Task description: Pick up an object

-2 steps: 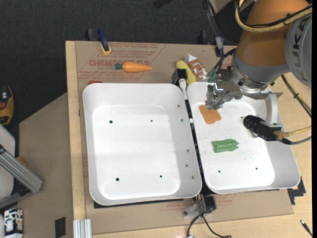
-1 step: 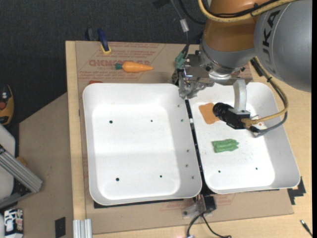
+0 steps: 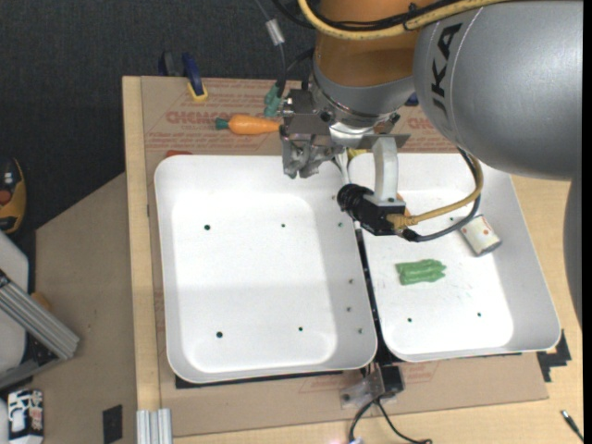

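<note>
Pincer [image 3: 301, 160] above bins' far edge; green object [image 3: 422, 272] in right bin [image 3: 518, 326]

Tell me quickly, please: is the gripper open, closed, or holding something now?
Gripper: it cannot be told from the camera view. It is above the top edge of the left bin.

One fixed camera looks down at a slant from above on both white bins [image 3: 250, 266].

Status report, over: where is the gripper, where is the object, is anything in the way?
Gripper at far rim of left bin, holding nothing seen. Green object lying in right bin, untouched. Cable hangs over right bin, beside object.
</note>
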`<state>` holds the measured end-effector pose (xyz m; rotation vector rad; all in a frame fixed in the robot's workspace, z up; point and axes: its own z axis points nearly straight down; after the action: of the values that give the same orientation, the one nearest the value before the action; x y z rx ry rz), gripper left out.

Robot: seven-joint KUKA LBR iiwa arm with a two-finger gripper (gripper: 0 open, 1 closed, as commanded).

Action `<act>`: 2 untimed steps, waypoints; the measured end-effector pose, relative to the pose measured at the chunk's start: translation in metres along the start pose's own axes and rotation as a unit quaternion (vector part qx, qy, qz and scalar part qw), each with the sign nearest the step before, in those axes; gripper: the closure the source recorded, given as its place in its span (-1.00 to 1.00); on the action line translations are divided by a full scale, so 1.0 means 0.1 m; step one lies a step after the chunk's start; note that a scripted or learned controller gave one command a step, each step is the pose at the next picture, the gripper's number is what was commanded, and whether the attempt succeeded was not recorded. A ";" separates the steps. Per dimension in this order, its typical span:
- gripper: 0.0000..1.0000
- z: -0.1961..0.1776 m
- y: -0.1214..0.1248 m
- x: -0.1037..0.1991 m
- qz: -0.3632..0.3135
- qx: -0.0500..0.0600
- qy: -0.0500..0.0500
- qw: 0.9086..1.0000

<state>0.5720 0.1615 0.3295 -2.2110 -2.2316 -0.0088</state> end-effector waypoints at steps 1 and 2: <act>1.00 -0.53 -0.25 0.64 0.000 -0.001 0.001 1.000; 1.00 -2.16 -0.56 0.64 0.003 -0.007 0.003 1.000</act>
<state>0.5148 0.2245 0.5458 -2.2219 -2.2297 -0.0319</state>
